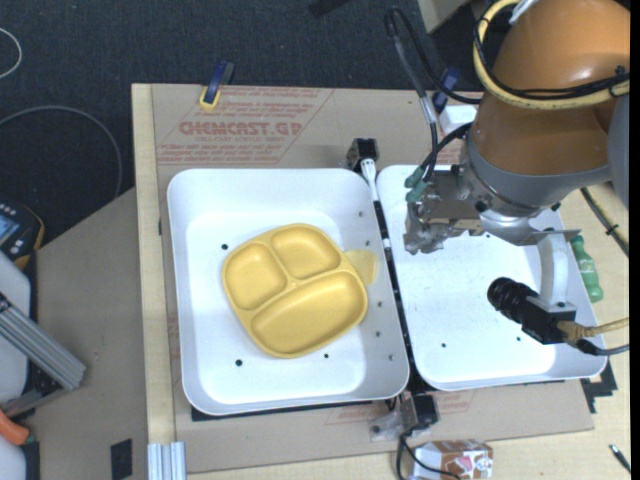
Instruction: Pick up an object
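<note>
One yellow divided plate (pixel 295 290), two white bins (pixel 205 358).

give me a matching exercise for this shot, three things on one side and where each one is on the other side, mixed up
Things
1. yellow divided plate
2. hand
3. blue and yellow clamp

Places
A. at the far edge of the cardboard sheet
B. in the bin on the view's left
C. above the bin on the view's right, near its left wall

Pairs: 1-B, 2-C, 3-A
</note>
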### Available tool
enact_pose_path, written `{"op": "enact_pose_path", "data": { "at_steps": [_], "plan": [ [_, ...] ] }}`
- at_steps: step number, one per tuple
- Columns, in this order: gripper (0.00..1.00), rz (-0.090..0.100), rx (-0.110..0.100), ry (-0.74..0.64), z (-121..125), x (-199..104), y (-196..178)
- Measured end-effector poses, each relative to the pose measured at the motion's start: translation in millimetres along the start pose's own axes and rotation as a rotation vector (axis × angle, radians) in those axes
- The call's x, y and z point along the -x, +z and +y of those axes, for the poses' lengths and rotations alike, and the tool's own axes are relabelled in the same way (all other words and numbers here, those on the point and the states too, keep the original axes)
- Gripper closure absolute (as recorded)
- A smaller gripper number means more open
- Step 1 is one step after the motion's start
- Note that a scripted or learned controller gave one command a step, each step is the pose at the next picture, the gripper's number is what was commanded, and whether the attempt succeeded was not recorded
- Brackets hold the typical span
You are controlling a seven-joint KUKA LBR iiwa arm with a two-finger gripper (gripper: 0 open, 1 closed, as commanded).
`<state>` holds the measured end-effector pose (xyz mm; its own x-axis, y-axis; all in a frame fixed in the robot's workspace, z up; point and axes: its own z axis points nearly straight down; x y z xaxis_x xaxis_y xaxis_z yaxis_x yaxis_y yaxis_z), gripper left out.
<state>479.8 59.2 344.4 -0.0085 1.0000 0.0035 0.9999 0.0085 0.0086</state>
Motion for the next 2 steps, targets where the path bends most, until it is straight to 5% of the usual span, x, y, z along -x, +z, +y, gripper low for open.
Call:
{"op": "enact_pose_path", "data": {
  "at_steps": [1, 2],
  "plan": [
    [1.00, -0.001, 0.005, 0.006, 2, -10, -120],
    [1.00, -0.006, -0.020, 0.014, -2, 39, -16]
  ]
}}
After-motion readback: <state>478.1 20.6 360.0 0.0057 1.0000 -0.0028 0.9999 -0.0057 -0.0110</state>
